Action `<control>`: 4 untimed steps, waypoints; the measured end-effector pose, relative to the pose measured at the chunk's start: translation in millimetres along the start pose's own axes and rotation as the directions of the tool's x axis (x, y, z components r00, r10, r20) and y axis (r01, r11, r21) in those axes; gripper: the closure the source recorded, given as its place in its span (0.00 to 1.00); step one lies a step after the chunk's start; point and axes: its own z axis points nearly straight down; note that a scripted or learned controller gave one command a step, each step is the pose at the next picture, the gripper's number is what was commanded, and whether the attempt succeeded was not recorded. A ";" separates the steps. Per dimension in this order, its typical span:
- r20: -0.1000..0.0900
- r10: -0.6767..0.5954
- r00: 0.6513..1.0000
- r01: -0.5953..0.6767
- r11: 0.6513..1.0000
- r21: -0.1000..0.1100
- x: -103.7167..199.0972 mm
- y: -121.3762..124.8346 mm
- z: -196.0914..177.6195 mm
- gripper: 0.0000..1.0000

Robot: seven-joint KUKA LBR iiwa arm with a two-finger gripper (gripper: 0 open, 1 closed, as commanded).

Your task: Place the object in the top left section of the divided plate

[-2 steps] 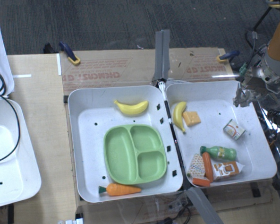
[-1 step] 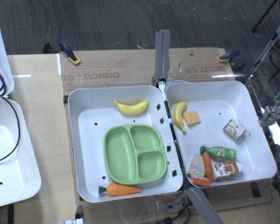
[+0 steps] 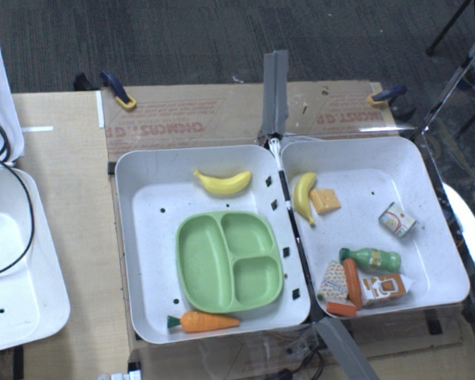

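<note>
Nearest, at the front lip of the left bin [image 3: 126, 232]: a carrot [image 3: 204, 321] lying flat, just beside the front rim of the divided plate [image 3: 183, 261]. Across the wall, in the right bin [image 3: 430, 181], on the side the arm reaches in from: a tight cluster of juice carton [image 3: 381, 289], patterned packet [image 3: 332, 281], a second orange piece [image 3: 351, 281] and a green bottle [image 3: 372, 258], all touching or nearly so. Farther back there, a small carton [image 3: 397, 220] apart from the rest, then a banana [image 3: 303, 196] against an orange block [image 3: 325, 201]. Farthest in the left bin, another banana [image 3: 222, 181], just behind the plate's far rim.

Cannot tell which of these is meant as the object; none yet in the plate, all three sections bare. Cannot tell how far open the gripper is or whether it has hold of anything.

Risks, as a judgement:
- Picking from the cluster likely to drag a neighbour along or to close on two things at once.
- Curved bananas apt to roll or slip out of a two-finger pinch.
- Only one long section along the plate's left side, so a drop too far toward the arm's side likely to land in a small section instead.
- Light plate liable to shift if nudged on the way down.
</note>
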 end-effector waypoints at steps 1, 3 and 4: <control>0.001 0.551 0.834 -0.551 0.834 0.005 3.5 -0.6 77.1 1.00; 0.002 0.708 0.707 -0.708 0.707 0.003 35.6 51.6 -80.8 1.00; 0.005 0.894 0.448 -0.894 0.448 0.005 73.2 -4.0 64.2 1.00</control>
